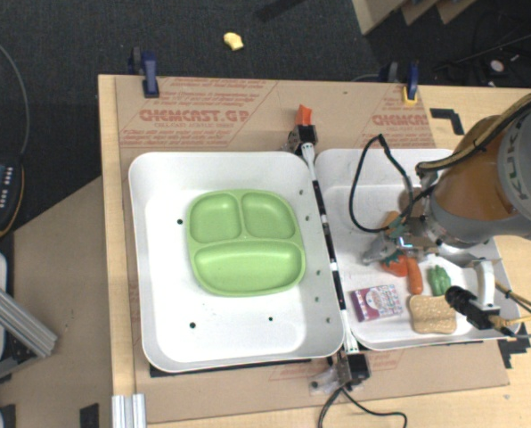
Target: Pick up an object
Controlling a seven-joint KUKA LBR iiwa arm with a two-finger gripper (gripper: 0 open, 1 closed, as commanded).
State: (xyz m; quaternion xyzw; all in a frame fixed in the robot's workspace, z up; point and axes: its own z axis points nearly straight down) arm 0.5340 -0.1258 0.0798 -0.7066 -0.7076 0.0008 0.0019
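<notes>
My gripper (386, 253) hangs low over the middle of the right bin (355, 194), with the grey arm coming in from the right. Just below and right of it lies an orange carrot-like piece (413, 276), very close to the gripper. A small green object (438, 281) sits beside the carrot. A purple and white packet (377, 303) lies flat near the bin's front. A tan spongy block (432, 315) rests to its right. I see nothing clearly held in the gripper.
The left bin (159, 239) holds a green divided plate (245, 242). A black cable (363, 181) loops over the back of the right bin. Clamps stand on the board's far edge.
</notes>
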